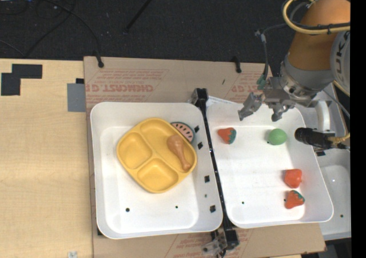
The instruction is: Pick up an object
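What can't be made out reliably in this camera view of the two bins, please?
1. Camera view: the red-and-green watermelon-slice toy is mostly hidden behind the yellow three-compartment plastic plate.
2. Camera view: the small red rounded toy and the red toy with a green top are too small to identify.
3. Camera view: the grey two-finger end effector's height above the right white bin is unclear from one slant.

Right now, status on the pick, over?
Gripper open, holding nothing, over right bin, far side. Green ball and far strawberry nearest, both untouched. Nothing in the way.
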You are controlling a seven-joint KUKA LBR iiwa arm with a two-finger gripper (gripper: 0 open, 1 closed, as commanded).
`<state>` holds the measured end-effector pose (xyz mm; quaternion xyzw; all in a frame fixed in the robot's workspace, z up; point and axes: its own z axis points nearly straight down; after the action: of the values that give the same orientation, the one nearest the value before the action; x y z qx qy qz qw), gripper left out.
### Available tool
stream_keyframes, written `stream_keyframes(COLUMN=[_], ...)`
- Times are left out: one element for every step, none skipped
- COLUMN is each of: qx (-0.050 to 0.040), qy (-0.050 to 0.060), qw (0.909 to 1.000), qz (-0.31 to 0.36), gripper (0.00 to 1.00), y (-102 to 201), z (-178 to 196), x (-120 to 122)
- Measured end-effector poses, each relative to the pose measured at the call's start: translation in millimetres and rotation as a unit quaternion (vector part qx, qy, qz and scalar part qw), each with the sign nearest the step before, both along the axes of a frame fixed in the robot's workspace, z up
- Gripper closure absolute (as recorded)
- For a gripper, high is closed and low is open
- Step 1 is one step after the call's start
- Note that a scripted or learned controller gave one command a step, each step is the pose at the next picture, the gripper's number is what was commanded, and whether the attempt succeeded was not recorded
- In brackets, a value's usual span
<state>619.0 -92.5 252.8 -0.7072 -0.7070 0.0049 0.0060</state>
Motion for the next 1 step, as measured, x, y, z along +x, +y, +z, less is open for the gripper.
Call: stream_keyframes(qx=[-0.0005], qy=[-0.006], qw=[1.0], qz=[0.001], gripper=[0.0], y=[-0.1], z=[7.6], x=[2.0])
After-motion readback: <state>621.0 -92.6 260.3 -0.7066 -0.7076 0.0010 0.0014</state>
